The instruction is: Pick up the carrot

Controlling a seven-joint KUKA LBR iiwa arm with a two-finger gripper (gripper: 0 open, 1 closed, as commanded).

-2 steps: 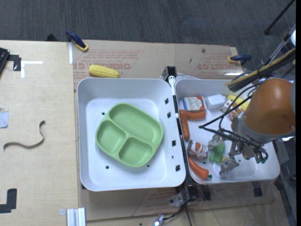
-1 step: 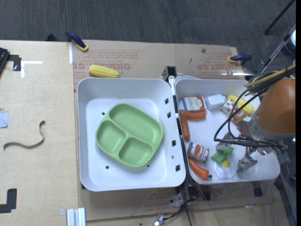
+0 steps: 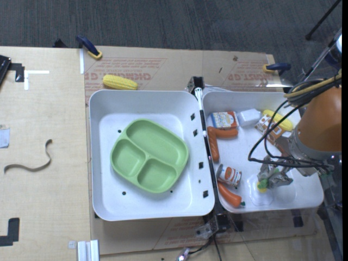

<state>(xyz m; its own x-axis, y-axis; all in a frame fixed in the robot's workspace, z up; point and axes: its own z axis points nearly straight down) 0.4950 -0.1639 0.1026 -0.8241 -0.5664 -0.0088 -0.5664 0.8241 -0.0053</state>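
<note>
A pale wooden bench (image 3: pixel 38 200) is seen from above, filling the left and lower part of the frame, with dark grey carpeted floor (image 3: pixel 163 10) running across the top. A sheet of brown cardboard (image 3: pixel 179 67) with red printing is laid under two shallow white bins and is pinned at its upper edge by blue-and-yellow clamps (image 3: pixel 89 46). A yellow corn cob (image 3: pixel 120 81) is left lying on the cardboard just above the left bin (image 3: pixel 100 162), in which a green sectioned plate (image 3: pixel 149 155) is set at a slant. A thin dark cord (image 3: pixel 32 162) is curled on the bench at the far left. The right bin (image 3: pixel 304 200) is crowded: a red-and-white packet (image 3: pixel 223 119), a white block (image 3: pixel 249 116), a yellow item (image 3: pixel 278 119), two orange-red sausages (image 3: pixel 213 145) and a small can (image 3: pixel 229 175) are spread over it. The carrot (image 3: pixel 229 196) is found at the bin's lower left corner, lying on its floor just below the can, its green tip pointing right. The gripper (image 3: pixel 270 177) is held low over the lower right part of the same bin, well apart from the carrot, beneath the orange band (image 3: pixel 323 121) and loops of black cable (image 3: pixel 272 140). Whether its fingers are spread or closed cannot be told.
</note>
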